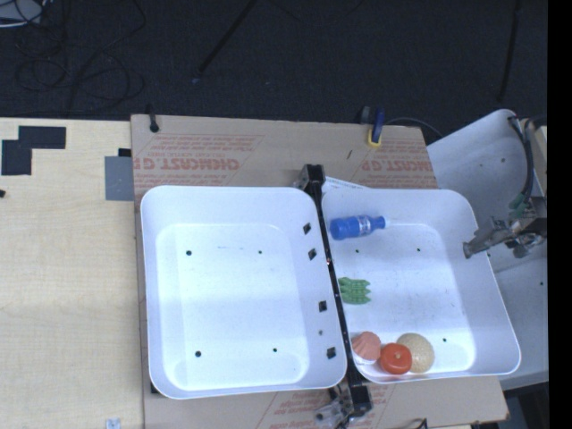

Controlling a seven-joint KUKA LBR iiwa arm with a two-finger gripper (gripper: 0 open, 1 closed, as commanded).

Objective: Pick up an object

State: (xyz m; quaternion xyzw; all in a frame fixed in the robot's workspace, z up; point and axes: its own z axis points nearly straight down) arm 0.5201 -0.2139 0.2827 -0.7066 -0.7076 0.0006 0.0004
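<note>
The right bin (487, 329) holds several small objects. A blue bottle (357, 226) lies on its side near the bin's back left corner. A green ridged piece (354, 290) rests by the left wall. At the front sit a pink round piece (365, 345), a red round piece (395, 358) and a tan ball (416, 350), close together. My gripper (478, 244) hovers at the bin's right rim, well away from all of them, with nothing visibly in it.
The left bin (156, 239) stands beside the right one, joined by a black clamp strip (326, 284). Both rest on a cardboard sheet (232, 155) on the wooden bench. A white panel (487, 146) and cables lie at the far right.
</note>
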